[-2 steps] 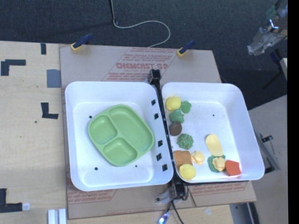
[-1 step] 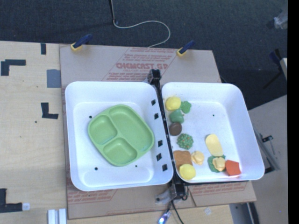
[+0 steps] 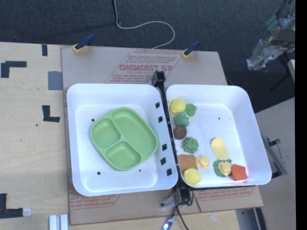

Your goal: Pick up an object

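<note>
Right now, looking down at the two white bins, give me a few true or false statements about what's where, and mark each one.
1. The light green three-compartment plastic tray lies in the left white bin. True.
2. The red block sits at the far left corner of the right white bin. False: it sits at the near right corner.
3. The gripper hangs beyond the right bin's far right corner, outside it. True.
4. The small brown round piece rests on the green tray. False: it lies in the right bin, near the divider.
</note>
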Tool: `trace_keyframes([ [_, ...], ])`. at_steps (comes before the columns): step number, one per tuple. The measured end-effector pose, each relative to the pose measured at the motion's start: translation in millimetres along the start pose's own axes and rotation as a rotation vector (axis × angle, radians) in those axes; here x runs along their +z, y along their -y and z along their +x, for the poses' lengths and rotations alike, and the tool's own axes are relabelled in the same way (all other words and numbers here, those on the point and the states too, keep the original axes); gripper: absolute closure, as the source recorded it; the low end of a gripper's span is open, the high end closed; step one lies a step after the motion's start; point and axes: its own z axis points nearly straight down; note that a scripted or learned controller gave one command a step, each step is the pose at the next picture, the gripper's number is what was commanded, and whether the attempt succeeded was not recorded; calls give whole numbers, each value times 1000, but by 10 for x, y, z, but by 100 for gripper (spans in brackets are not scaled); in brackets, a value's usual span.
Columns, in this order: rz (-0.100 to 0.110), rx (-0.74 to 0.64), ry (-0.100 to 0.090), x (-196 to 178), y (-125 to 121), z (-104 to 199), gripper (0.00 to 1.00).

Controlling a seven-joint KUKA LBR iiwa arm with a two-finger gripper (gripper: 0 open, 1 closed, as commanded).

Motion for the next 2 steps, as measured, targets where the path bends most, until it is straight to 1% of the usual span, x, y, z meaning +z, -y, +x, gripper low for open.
trace_keyframes([
  [1, -10, 1, 5, -156, -25, -21, 100],
  [2, 6, -13, -3, 1284, -152, 1536, 100],
])
